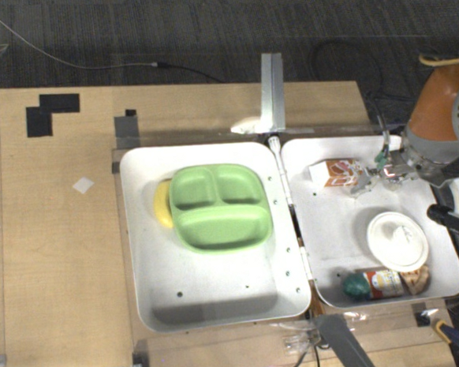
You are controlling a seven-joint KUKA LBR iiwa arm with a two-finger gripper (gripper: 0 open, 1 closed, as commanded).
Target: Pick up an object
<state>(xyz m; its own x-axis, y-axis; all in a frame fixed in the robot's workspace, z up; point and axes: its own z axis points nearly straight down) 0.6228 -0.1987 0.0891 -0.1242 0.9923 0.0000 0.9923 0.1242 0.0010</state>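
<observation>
White lid (pixel 396 241), bottle (pixel 377 284), packet (pixel 338 172) near pincer (pixel 369 177).

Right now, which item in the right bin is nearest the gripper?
The small red-and-white packet at the bin's far side, just left of the gripper. The white round lid and the bottle sit farther toward the near edge.

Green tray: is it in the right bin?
No, the green tray lies in the left bin, partly covering a yellow thing at its left edge.
</observation>
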